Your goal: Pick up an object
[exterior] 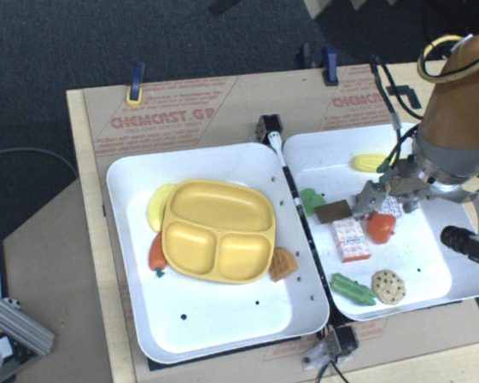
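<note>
Nothing looks lifted yet: the grey two-finger gripper [378, 203] hangs just above the small red tomato-shaped toy [382, 227] in the right-hand shallow white bin [423, 292], and whether it is clenched or released I cannot tell.

Even overhead light floods the 2 white bins [136, 267], which read bright to near washed-out, while the dark floor beyond the counter [212, 103] falls off dim. Shadows are soft and short: a faint one hugs the yellow tray [218, 230] along its lower rim. The arm [463, 118] at the counter's right edge appears slightly soft. Overall detail is low-resolution and mildly grainy.
</note>
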### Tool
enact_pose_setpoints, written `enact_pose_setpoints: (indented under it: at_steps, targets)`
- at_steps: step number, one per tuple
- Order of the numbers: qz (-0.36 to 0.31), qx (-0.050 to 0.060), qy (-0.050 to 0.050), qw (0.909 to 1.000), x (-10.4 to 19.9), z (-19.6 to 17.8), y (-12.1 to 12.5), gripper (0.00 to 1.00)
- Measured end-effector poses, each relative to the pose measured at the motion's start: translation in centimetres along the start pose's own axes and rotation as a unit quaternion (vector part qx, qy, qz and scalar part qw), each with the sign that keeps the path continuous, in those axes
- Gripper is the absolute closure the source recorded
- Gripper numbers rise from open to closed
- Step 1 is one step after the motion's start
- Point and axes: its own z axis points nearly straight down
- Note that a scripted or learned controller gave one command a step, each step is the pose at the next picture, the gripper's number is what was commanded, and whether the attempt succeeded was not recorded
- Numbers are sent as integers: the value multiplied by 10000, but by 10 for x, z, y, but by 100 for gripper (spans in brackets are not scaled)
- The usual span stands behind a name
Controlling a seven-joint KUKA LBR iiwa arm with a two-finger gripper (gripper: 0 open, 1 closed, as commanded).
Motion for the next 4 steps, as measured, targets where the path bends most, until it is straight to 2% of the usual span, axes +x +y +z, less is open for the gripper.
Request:
enact_pose_setpoints:
  at_steps: [1,2,3,4]
  targets:
    - [-13,-68,-9,10000,0,-7,3,0]
    - [-4,-47,-11,10000,-7,53,3,0]
    - [-12,-90,5,10000,-6,93,7,0]
    - [0,-157,-45,9999,-10,79,9,100]
